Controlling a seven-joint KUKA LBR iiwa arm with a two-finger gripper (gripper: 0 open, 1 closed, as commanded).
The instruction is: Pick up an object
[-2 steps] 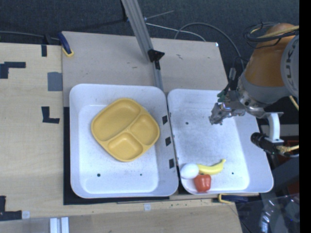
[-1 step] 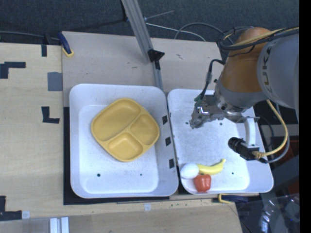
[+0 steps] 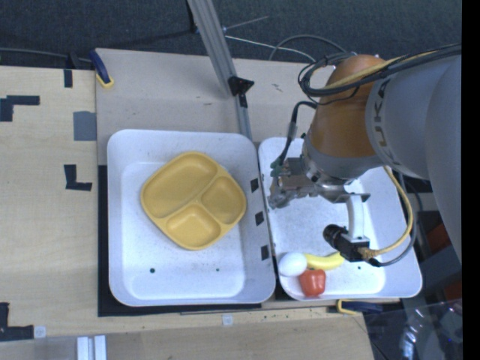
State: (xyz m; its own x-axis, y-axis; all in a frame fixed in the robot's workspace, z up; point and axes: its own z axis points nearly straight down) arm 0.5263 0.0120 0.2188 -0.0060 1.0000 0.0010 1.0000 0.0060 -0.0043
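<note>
Small toys clustered at the near edge of the right bin [image 3: 401,276]: white egg [image 3: 292,263], yellow banana [image 3: 327,261], red pepper [image 3: 313,281], touching one another. Gripper [image 3: 281,193] over the same bin's far-left part, well apart; state of the fingers impossible to tell. Yellow divided plate [image 3: 193,199] in the left bin [image 3: 124,216].

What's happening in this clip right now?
A grey KUKA arm with an orange band reaches over the right bin, its gripper low near the bin's left wall. A white egg, banana and red pepper lie untouched at the near edge. A yellow divided plate sits in the left bin.
</note>
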